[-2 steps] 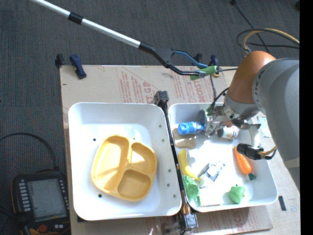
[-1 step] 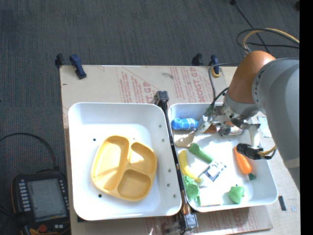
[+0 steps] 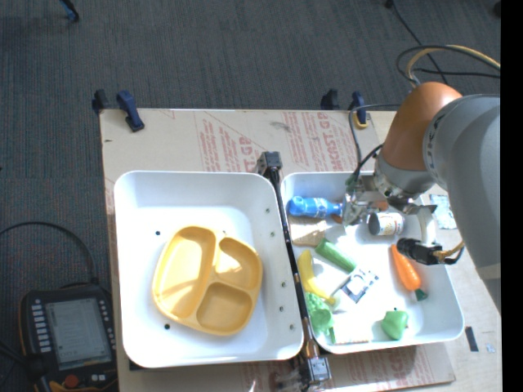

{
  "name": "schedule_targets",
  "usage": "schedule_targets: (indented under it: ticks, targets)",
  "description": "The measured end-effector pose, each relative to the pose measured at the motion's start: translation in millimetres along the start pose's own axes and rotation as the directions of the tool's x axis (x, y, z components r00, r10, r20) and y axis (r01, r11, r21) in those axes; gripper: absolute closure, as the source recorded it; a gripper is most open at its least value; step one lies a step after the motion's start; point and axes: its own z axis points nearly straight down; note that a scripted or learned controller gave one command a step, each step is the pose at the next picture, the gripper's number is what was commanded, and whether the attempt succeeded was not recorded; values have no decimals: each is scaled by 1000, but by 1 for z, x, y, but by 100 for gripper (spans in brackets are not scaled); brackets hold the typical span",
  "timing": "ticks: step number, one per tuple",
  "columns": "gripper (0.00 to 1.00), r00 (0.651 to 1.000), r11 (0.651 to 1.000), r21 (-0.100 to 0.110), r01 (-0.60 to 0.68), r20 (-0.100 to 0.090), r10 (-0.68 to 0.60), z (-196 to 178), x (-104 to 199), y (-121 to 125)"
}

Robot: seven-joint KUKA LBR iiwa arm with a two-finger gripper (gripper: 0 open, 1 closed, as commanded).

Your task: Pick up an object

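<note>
The arm's claw (image 3: 365, 207) hangs over the far part of the right bin (image 3: 445, 296), just beside the blue bottle (image 3: 313, 208); from this angle I cannot tell whether it is apart or together, and nothing is seen clamped in it.

The blue bottle lies on its side at the bin's far left, its long axis running left to right, its white-capped end pointing right toward the claw. It is bright blue with a pale label patch. Right of the claw a small white jar (image 3: 386, 223) lies on its side, long axis also roughly left to right.

The orange carrot (image 3: 406, 269) lies near the right wall, its long axis running far to near, with its green tip at the near end. A green pepper-like piece (image 3: 335, 256) lies diagonally in the middle, from far left to near right. The yellow banana (image 3: 309, 278) curves along the left wall, running far to near. A small white card with a dark print (image 3: 356, 287) sits tilted in the middle. A green leafy toy (image 3: 320, 318) lies at the near left, and a green lump (image 3: 394, 325) at the near right.

The left bin (image 3: 139, 219) holds a yellow divided plate (image 3: 208, 280), tilted on the diagonal. Both bins rest on the counter (image 3: 212, 137).
</note>
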Motion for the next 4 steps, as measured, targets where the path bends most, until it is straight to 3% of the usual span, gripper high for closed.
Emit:
schedule_targets:
  ticks: [1,2,3,4]
  targets:
    - [0,1000,1000,0,0,0,0,0,0,0]
    - [100,1000,1000,7,7,0,-7,-6,1,-1]
    - [0,1000,1000,7,8,-1,-8,-6,2,-1]
    - [100,1000,1000,13,14,0,-14,-12,2,-1]
